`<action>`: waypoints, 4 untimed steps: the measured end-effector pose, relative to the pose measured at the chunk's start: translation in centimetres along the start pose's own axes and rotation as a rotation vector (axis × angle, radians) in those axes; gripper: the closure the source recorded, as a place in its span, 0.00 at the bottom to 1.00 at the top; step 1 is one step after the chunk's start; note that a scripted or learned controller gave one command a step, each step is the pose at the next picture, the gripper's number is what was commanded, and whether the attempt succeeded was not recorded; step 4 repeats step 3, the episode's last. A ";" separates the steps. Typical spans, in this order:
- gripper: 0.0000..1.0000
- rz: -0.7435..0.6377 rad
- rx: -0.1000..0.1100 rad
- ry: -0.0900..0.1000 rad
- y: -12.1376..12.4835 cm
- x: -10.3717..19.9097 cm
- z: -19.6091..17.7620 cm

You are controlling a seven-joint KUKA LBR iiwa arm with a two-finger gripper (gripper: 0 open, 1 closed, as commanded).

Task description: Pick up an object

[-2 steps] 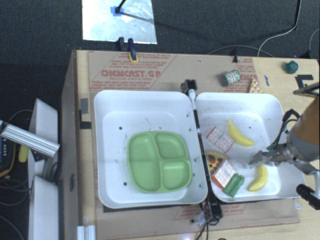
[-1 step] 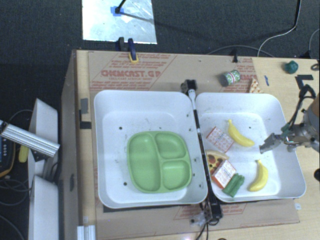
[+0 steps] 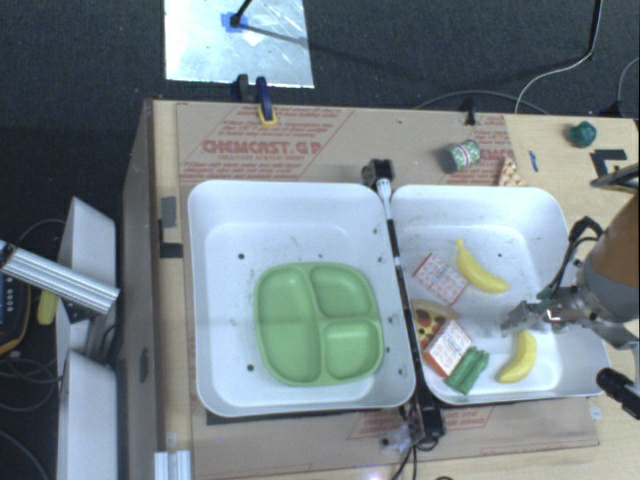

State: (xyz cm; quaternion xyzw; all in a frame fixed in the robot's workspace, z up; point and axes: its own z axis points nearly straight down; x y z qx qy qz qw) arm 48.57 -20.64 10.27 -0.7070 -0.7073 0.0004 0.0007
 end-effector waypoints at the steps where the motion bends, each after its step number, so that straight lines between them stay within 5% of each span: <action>1: 0.00 -0.003 -0.004 -0.001 0.2 3.2 -4.3; 2: 0.00 -0.004 -0.007 -0.002 9.2 0.0 -8.2; 3: 0.00 -0.005 -0.003 0.001 12.4 5.2 -2.9; 4: 0.00 -0.005 -0.003 0.001 12.4 5.2 -2.9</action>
